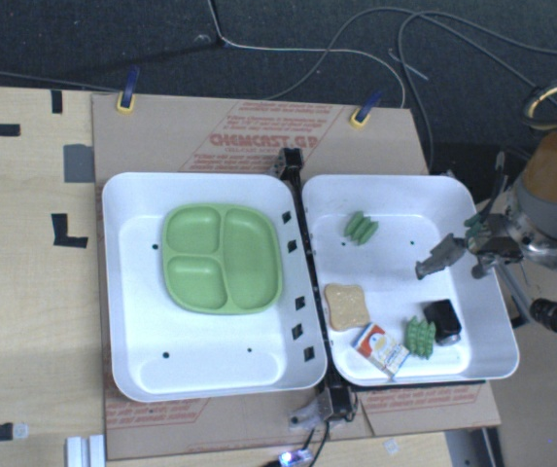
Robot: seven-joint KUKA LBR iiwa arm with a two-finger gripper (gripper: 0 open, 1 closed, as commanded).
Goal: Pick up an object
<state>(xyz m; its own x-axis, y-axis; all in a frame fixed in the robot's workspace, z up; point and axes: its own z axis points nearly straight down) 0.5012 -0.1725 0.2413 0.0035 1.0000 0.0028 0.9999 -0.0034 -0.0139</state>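
The task looks barely begun: nothing is lifted, and every candidate object lies on the floor of the right bin (395,202). There a small green ridged piece (361,228) sits near the bin's far side, a slice of toast (346,305) lies by the divider, a red-and-white carton (381,349) and a green leafy toy (420,338) rest near the front wall, and a black block (442,320) lies just beside the leafy toy. The gripper (453,253) hangs over the bin's right part, above the black block, with nothing between its fingers; whether the jaws are spread or pressed together cannot be told. The left bin (132,290) holds a green divided plate (223,259). Descent, grasp and lift all remain.
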